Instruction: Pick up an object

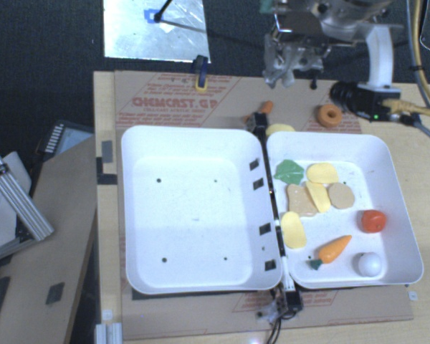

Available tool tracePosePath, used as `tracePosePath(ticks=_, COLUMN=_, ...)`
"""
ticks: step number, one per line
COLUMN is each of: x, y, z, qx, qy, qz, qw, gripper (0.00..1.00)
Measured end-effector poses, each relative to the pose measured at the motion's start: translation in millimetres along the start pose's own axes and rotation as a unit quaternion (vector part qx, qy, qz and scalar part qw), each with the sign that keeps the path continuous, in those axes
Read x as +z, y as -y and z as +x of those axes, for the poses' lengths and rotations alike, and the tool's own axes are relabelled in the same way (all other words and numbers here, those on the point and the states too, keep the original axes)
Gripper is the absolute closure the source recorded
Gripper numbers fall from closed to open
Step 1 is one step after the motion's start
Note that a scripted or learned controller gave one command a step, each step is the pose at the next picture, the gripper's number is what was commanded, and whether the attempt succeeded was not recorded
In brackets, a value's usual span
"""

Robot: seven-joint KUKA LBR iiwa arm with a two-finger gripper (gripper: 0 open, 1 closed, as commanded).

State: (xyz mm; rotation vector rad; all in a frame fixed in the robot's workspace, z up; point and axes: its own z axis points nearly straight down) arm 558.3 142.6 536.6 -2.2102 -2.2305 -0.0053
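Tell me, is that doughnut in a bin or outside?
Outside. The doughnut lies on the brown board beyond the right bin's far rim.

Orange carrot (pixel 332 249) (green-tipped), red tomato (pixel 373 221), white bins (pixel 140 192).

The brown board (pixel 173 97) under the two white bins carries red print along its far edge: "CHEMCAST GP" in large letters (the last letters are less sure), with smaller red lines above and beside it too small to read.
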Motion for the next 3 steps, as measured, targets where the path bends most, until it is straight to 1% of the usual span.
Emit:
tracePosePath(ticks=1, x=2, y=-46, z=-76, qx=0.008, qy=0.003, qz=-0.001, qw=1.0000, gripper=1.00)
tracePosePath(ticks=2, x=2, y=-97, z=-89, qx=0.005, qy=0.002, qz=-0.002, qw=1.0000, gripper=1.00)
tracePosePath(ticks=3, x=1, y=-110, z=-93, qx=0.005, qy=0.002, qz=-0.001, qw=1.0000, gripper=1.00)
